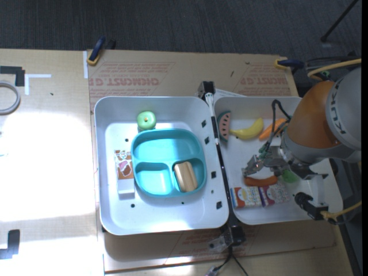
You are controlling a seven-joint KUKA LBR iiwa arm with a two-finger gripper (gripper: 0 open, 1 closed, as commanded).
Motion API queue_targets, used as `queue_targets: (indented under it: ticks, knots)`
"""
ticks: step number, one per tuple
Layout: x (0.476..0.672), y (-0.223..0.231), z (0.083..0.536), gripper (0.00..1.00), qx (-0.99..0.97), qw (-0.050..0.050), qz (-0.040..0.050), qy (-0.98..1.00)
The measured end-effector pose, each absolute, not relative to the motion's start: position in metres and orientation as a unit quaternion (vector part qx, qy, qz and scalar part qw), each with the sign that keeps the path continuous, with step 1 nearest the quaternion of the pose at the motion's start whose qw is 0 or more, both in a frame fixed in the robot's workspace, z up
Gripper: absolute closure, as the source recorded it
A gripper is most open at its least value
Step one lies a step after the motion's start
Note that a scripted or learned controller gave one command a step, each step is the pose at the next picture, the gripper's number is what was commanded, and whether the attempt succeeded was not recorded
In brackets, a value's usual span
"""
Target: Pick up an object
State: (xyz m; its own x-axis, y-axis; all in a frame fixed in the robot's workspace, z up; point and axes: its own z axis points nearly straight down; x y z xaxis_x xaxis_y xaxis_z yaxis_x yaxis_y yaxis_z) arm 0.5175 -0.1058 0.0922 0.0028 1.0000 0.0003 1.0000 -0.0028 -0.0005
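My gripper point(257, 167) hangs low in the right bin point(230, 111), just above a red pepper-like piece point(261, 180). A flat snack packet point(261, 196) lies right in front of that piece. A banana point(248, 130), a watermelon slice point(223, 125) and an orange carrot point(270, 128) lie at the back of this bin. The arm's orange band and wrist cover the bin's right part.
The left bin point(106, 171) holds a teal divided tray point(167, 161) with a bread piece point(185, 176) in its right compartment, a green apple point(146, 119) behind it and a small box point(124, 171) on its left. A blue clamp point(96, 50) sits on the cardboard.
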Motion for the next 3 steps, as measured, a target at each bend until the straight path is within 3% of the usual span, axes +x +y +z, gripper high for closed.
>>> queue_targets:
  ticks: [1, 3]
  knots:
    - [0.479, -0.098, 0.093, 0.00, -0.708, -0.003, -0.0014, -0.706]
    - [0.481, -0.207, 0.092, 0.00, -0.707, 0.000, -0.0006, -0.707]
